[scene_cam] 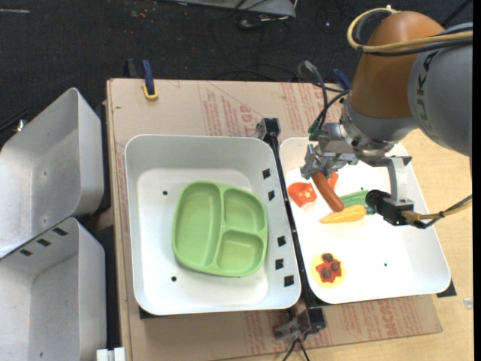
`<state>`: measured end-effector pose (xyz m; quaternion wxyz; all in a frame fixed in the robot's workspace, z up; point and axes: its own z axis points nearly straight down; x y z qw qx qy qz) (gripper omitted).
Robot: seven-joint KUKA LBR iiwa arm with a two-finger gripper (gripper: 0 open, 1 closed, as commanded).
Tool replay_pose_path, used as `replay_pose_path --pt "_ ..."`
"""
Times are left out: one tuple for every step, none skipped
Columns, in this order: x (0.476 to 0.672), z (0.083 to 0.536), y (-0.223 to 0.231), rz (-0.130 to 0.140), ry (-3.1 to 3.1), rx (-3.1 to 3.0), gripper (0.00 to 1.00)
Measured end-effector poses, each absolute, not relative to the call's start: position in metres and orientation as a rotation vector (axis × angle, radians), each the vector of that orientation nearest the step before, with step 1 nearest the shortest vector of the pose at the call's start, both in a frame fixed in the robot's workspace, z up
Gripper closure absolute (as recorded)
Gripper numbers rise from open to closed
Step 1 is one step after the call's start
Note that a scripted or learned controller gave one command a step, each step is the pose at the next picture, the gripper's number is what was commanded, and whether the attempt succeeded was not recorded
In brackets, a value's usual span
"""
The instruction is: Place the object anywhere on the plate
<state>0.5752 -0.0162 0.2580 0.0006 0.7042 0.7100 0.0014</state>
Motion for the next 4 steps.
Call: replay_pose_path --pt "0.587 0.250 0.038 0.002 2.230 2.213 1.00" --pt "0.619 0.244 0.092 0.005 2.228 2.213 1.00" --pt "0.641 0.231 0.129 0.003 2.227 2.214 1.00" --pt "0.634 0.227 0.143 -0.001 2.226 2.218 1.00"
